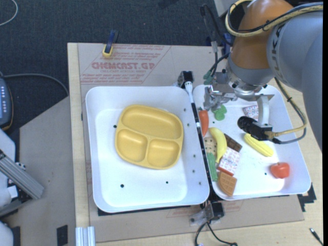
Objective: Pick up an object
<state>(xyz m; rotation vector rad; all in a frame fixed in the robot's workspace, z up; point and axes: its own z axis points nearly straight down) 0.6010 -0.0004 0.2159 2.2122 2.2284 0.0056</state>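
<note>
Bright, even light — soft shadows, perhaps slightly blurry

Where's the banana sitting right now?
In the camera view, the banana lies in the right bin, near its left wall, just below the carrot and beside the small snack packets.

Robotics lab test station.
Industrial grey arm (pixel 300 40) with orange band over a board-topped surface (pixel 128 60); two shallow white bins (pixel 97 137) side by side, one with a yellow divided plate (pixel 148 136), the other with toy food (pixel 256 143); loose cables (pixel 31 78), dark carpet floor (pixel 46 19), blue-and-yellow clamp (pixel 109 44) at the surface's far edge.
</note>
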